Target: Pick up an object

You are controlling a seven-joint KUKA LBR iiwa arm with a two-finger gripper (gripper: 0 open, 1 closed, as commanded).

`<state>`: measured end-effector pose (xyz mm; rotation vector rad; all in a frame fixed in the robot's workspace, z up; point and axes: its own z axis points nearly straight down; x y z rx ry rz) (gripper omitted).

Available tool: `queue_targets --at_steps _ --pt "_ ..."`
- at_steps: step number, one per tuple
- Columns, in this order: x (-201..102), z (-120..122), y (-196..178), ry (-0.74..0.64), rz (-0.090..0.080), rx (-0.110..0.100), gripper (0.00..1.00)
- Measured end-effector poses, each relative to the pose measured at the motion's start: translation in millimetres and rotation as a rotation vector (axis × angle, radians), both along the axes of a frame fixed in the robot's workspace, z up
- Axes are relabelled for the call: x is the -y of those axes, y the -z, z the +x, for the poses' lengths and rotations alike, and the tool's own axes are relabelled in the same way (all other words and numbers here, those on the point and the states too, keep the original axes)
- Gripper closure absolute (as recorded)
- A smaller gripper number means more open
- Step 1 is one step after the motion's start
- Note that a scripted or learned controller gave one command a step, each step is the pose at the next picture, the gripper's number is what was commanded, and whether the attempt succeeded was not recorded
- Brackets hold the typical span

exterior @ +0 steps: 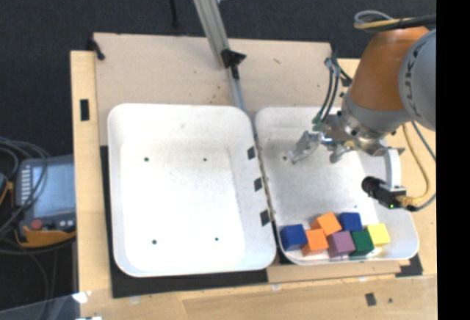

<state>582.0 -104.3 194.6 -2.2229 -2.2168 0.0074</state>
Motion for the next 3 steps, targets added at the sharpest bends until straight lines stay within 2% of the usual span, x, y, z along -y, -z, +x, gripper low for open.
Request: queue_targets --at_steps 1,2,3 --pt "-4 -9 49 0.001 0.000 0.000 0.00" --pt "-5 -6 35 0.009 0.003 0.010 1.00" --pt "-4 -11 -11 0.004 0.001 0.011 1.00"
